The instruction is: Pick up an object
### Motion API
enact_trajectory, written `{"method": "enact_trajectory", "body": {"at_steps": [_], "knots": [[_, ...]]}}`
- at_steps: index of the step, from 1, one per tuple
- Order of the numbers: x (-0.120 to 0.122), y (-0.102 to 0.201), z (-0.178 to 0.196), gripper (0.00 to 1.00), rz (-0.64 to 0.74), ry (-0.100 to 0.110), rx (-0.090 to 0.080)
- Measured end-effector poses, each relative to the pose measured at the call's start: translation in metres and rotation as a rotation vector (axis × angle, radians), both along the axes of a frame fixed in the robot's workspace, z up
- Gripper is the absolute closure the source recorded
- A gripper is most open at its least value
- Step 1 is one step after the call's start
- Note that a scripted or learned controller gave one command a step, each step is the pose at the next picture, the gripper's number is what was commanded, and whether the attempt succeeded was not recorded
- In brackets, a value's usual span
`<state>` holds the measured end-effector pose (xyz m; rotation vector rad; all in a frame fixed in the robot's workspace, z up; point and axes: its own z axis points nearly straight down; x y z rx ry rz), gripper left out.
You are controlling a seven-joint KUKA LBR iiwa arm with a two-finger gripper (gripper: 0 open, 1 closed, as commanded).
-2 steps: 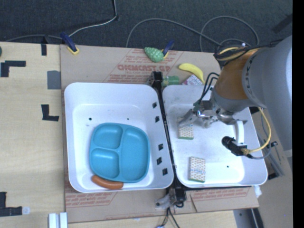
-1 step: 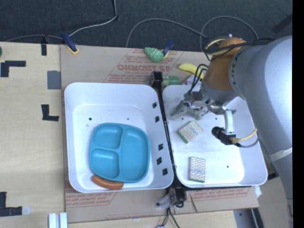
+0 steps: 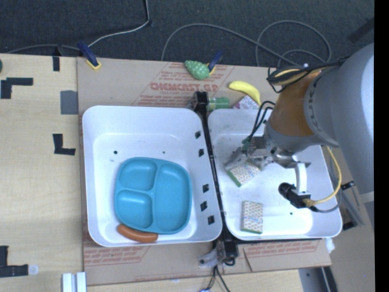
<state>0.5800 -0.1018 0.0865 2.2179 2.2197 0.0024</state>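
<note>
Camera view: arm (image 3: 316,108) hides much of the right bin (image 3: 316,227); fingers (image 3: 238,159) blurred over the patterned packet (image 3: 244,174), state indiscernible.

1. Patterned packet (image 3: 244,174), pale and squarish; lies flat and tilted in the right bin (image 3: 316,224), just beside the gripper (image 3: 242,158).
2. Second patterned packet (image 3: 252,216); flat near the same bin's front edge.
3. Blue divided plate (image 3: 152,194) in the left bin (image 3: 109,126); orange sausage (image 3: 137,234) along its front rim.
</note>
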Motion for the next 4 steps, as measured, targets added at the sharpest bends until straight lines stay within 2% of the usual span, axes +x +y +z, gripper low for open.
{"method": "enact_trajectory", "body": {"at_steps": [1,2,3,4], "knots": [[0.018,0.002,0.0,0.0,0.0,0.002,0.001],[0.018,0.002,0.009,1.0,0.0,0.0,-0.001],[0.018,0.002,0.009,0.0,0.0,0.0,-0.001],[-0.006,-0.001,0.0,0.0,0.001,-0.003,-0.001]]}}
